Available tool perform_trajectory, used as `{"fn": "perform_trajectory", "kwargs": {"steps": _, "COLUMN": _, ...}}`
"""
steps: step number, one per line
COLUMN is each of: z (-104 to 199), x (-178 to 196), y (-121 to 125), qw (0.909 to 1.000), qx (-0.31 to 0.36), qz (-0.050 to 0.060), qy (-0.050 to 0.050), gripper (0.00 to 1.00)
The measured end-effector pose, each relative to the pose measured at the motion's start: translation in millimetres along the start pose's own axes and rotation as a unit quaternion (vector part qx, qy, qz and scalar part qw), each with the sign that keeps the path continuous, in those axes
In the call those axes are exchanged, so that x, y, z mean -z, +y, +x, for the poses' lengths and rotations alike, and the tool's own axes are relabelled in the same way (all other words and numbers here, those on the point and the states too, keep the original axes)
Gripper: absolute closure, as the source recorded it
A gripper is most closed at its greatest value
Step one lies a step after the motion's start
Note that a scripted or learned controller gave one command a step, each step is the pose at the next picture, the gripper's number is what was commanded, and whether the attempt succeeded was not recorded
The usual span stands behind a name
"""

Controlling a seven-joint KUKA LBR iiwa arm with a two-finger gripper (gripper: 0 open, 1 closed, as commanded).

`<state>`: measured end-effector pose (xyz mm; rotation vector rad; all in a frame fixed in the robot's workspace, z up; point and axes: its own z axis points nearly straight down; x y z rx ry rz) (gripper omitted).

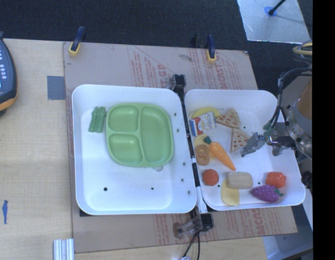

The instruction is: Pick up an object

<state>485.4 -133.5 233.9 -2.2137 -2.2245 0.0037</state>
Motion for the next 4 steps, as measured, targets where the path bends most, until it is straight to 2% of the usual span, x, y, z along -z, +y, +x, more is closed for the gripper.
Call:
{"fn": "perform_trajectory", "kwargs": {"steps": 1, "z": 44, "x": -54, "y": 38, "qw": 1.0, "qx": 0.003, "qz": 0.002, "qy": 0.001, "gripper": 0.0}}
{"fn": "perform_trajectory", "kwargs": {"steps": 2, "z": 32, "x": -142, "y": 64, "qw": 1.0, "qx": 0.0, "qz": -0.001, "qy": -0.001, "gripper": 0.0}}
{"fn": "perform_trajectory", "kwargs": {"steps": 3, "z": 32, "x": -129, "y": 64, "qw": 1.0, "qx": 0.0, "qz": -0.001, "qy": -0.001, "gripper": 1.0}}
{"fn": "perform_trajectory", "kwargs": {"steps": 4, "z": 108, "x": -37, "y": 58, "qw": 1.0, "qx": 0.003, "qz": -0.004, "qy": 0.001, "gripper": 1.0}}
